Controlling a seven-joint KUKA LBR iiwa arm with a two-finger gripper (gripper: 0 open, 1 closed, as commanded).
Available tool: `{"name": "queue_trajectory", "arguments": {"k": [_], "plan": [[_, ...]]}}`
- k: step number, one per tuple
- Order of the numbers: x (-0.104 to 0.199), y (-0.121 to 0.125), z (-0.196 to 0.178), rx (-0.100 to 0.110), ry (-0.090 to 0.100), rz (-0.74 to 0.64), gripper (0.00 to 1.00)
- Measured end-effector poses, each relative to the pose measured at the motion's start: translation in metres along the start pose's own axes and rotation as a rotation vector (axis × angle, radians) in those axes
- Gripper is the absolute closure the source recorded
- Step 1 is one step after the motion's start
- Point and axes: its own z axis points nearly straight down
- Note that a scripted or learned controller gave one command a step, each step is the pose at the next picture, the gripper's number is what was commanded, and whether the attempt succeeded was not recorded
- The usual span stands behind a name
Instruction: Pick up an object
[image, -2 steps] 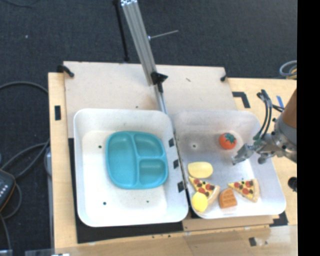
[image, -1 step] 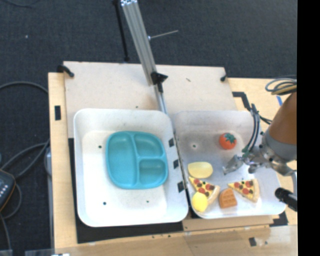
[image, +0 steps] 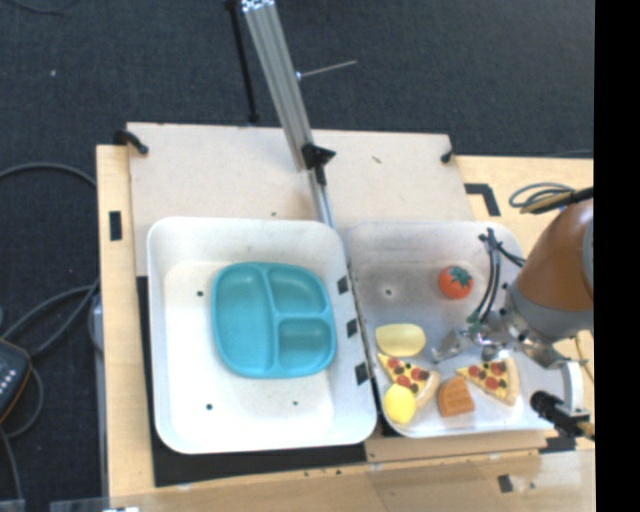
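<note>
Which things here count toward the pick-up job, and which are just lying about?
Job:
hand
tomato
two pizza slices
yellow lemon
pale yellow piece
orange-brown piece
right bin

Lying about:
blue divided plate
left bin
metal pole

Two white bins sit side by side on the tabletop (image: 230, 170). The left bin (image: 180, 400) has a blue plate (image: 272, 320) with three parts. The right bin (image: 400, 250) has toy food: a red tomato (image: 455, 282) on the far side, a yellow piece (image: 400, 339), two pizza slices (image: 407, 376) (image: 492, 378), a lemon (image: 399, 404) and an orange piece (image: 456, 397) on the near side. The gripper (image: 468, 340) is low in the right bin, between the tomato and the right pizza slice.
</note>
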Motion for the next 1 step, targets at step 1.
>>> {"name": "queue_trajectory", "arguments": {"k": [1], "plan": [[-0.0016,0.0022,-0.014,-0.008,-0.002,0.005,1.0]]}}
